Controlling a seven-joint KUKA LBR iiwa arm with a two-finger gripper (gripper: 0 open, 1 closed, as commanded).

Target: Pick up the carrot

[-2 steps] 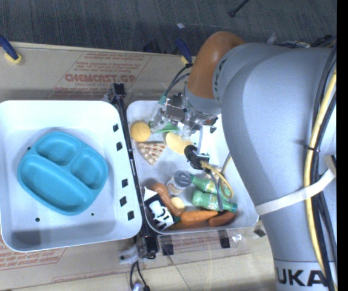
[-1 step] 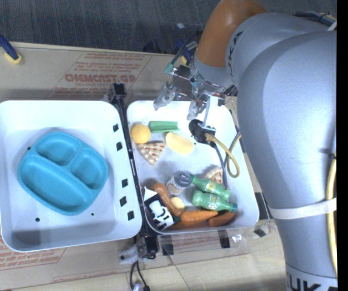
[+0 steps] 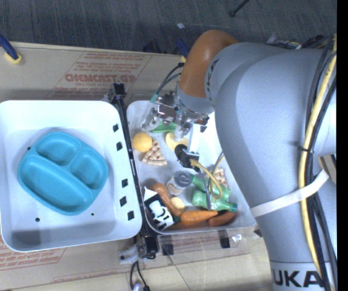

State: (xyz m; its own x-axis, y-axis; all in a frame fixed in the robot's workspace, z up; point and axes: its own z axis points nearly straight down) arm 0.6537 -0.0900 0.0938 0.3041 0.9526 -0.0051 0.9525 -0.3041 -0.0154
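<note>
Hovering low over upper part of right bin (image 3: 136,110), jaws (image 3: 173,117) too cluttered to tell spread or pressed; carrot (image 3: 195,217) lying at bin's lower edge, well apart; blue tray (image 3: 63,171) sitting in left bin (image 3: 4,162).

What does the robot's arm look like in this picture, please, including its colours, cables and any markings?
The arm is bulky, rounded and grey, with an orange band above the wrist. Yellow and dark cables run along its side, a white strap crosses it, and white lettering marks its base.

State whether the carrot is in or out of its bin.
In. The carrot lies flat among other toys near the front wall of the right bin.
</note>
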